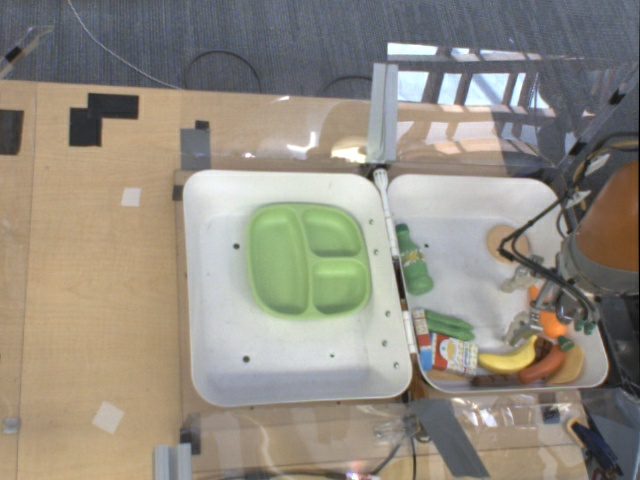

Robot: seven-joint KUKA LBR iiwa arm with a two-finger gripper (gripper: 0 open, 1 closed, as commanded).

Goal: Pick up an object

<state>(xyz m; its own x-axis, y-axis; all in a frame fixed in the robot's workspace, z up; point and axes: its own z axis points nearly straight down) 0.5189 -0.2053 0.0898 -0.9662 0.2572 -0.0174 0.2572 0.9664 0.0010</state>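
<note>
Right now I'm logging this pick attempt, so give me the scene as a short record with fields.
left bin: holds green divided plate
right bin: green bottle by the divider; banana, carton at near edge
gripper: low over the right bin's near right corner, above the banana
grasp: cannot tell

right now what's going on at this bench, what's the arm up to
A grey robot arm with an orange band reaches in from the right over the right white bin. Its claw sits low in that bin's near right corner, above a pile of toy food: a yellow banana, a small orange piece and a red-and-white carton. A green bottle lies by the divider. Nothing is visibly gripped. The left white bin holds a green divided plate, untouched.
</note>
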